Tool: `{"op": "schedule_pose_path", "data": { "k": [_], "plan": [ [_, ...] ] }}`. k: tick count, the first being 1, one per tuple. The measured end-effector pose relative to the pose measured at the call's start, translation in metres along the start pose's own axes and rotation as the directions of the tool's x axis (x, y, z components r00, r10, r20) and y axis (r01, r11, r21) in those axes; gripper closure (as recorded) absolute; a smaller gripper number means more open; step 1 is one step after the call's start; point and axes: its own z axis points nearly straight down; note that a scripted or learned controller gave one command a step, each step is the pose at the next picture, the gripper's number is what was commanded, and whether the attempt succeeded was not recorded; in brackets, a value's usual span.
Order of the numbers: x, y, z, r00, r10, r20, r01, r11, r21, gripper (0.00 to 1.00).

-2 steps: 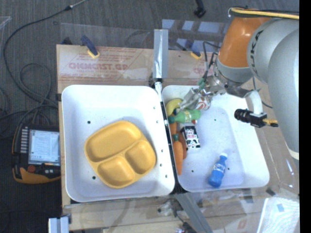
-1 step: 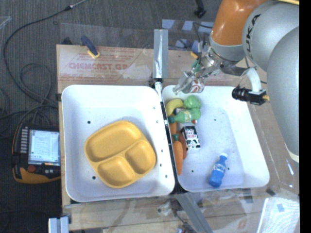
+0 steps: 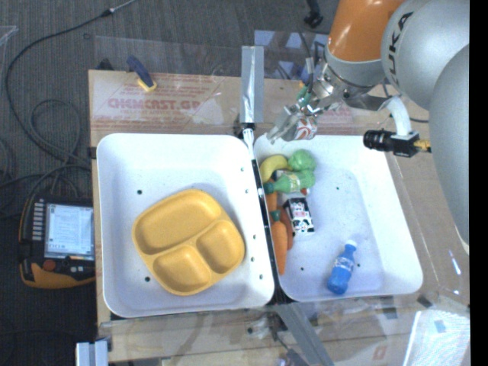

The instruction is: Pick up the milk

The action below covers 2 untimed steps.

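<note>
Left of centre, a yellow three-compartment plastic tray (image 3: 190, 239) sits in the left white bin (image 3: 122, 158). The small black-and-white milk carton (image 3: 300, 215) lies in the right white bin (image 3: 381, 204), unlifted, so the pick remains. At upper right, the gripper (image 3: 293, 126) hovers over the bin's far rim; its opening cannot be judged.

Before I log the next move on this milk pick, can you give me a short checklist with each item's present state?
1. Milk carton in view: ok, in the right bin, beside the carrot.
2. Gripper over the milk: not ok, it is at the bin's far edge.
3. Gripper free of a load: cannot tell; a red-and-white object sits at its tip.
4. Room around the milk: not ok, green toys crowd its far end.
5. Blue bottle clear of the milk: ok.
</note>
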Motion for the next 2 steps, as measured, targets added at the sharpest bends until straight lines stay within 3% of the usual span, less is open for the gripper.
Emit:
{"op": "schedule_pose_path", "data": {
  "k": [1, 2],
  "plan": [
    [-0.022, -0.012, 0.006, 0.988, -0.155, -0.002, 0.155, 0.988, 0.0, 1.0],
    [-0.013, -0.001, 0.005, 0.968, -0.252, 0.0, 0.252, 0.968, -0.002, 1.0]
  ]
}}
